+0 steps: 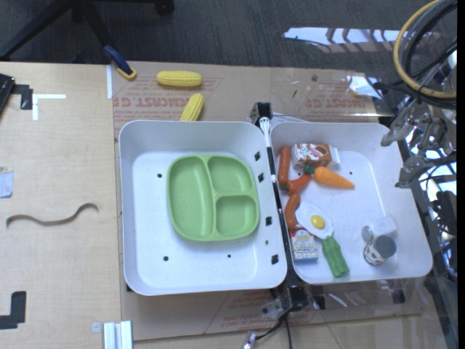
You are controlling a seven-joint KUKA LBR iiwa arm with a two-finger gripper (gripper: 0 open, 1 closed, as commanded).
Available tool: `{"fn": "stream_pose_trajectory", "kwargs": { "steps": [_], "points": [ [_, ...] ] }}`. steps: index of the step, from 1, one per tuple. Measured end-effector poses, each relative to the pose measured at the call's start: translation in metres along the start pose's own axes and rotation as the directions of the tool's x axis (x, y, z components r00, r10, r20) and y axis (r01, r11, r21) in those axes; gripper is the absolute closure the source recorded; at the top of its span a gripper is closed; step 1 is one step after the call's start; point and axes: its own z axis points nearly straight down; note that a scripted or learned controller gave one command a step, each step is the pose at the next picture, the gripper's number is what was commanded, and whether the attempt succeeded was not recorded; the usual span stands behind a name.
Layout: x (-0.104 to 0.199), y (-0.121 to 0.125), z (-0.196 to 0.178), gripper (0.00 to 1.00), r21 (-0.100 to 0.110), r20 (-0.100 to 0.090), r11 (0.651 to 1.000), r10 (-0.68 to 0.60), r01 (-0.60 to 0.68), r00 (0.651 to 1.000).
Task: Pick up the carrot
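Observation:
The carrot [335, 178] is orange with a small green top and lies on its side in the upper middle of the right bin [407, 217], tip pointing right. Its green end touches a brown-and-white snack packet [314, 153] and an orange sausage [296, 185].
The right bin also holds a second sausage [283, 164], a fried egg [315, 222], a small carton [305, 247], a green pickle [336, 257] and a tin can [378, 248]. A green divided plate [213, 197] sits in the left bin [138, 217]. Two corn cobs [179, 79] lie behind the bins. Cables and metal parts [418, 144] crowd the right edge.

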Motion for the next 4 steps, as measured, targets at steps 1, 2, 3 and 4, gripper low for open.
{"fn": "stream_pose_trajectory", "kwargs": {
  "steps": [1, 2, 3, 4],
  "points": [
    [-0.022, 0.037, 0.112, 0.0, 0.0, -0.001, 0.998, 0.06, -0.06, 0.998],
    [-0.041, 0.041, 0.195, 0.0, 0.001, 0.001, 0.996, 0.084, -0.084, 0.996],
    [-0.044, 0.042, 0.184, 1.0, 0.002, 0.008, 0.997, 0.08, -0.08, 0.997],
    [-0.035, 0.081, 0.144, 1.0, -0.001, 0.002, 0.996, 0.093, -0.093, 0.996]
  ]
}}
